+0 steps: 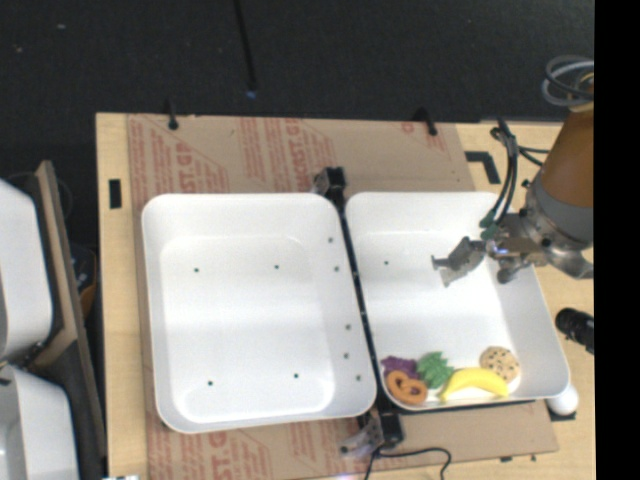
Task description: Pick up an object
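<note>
Gripper (pixel 455 263) hovers, seemingly empty, over the right bin (pixel 420 218); its finger state is unclear. Toys cluster at the near wall: banana (pixel 472 384), cookie (pixel 499 364), pretzel (pixel 405 389).

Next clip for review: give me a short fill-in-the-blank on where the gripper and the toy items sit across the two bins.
1. The banana lies in the ____ bin of the view.
2. The cookie sits to the ____ of the green item in the view.
3. The gripper is over the right bin, toward its ____ edge, away from the toys.
4. The toys cluster along the right bin's ____ edge.

Missing words: right; right; far; near
</note>
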Motion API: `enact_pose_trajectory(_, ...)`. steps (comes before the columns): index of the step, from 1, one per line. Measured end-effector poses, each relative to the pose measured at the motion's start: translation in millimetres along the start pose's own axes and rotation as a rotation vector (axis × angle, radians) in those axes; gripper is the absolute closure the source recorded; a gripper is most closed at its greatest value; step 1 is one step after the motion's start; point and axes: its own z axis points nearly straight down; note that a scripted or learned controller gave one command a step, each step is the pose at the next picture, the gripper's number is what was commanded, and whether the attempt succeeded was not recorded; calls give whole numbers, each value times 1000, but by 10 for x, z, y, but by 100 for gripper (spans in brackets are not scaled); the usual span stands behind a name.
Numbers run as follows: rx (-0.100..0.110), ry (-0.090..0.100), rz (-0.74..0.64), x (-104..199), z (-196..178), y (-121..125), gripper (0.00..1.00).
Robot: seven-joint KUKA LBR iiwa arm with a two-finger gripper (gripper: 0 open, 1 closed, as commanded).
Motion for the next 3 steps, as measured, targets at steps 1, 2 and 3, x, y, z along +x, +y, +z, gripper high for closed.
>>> enact_pose_trajectory(1,6,1,0,-27,620,18,0)
enact_pose_trajectory(2,6,1,0,-14,1242,30,0)
enact_pose_trajectory(3,6,1,0,56,1837,24,0)
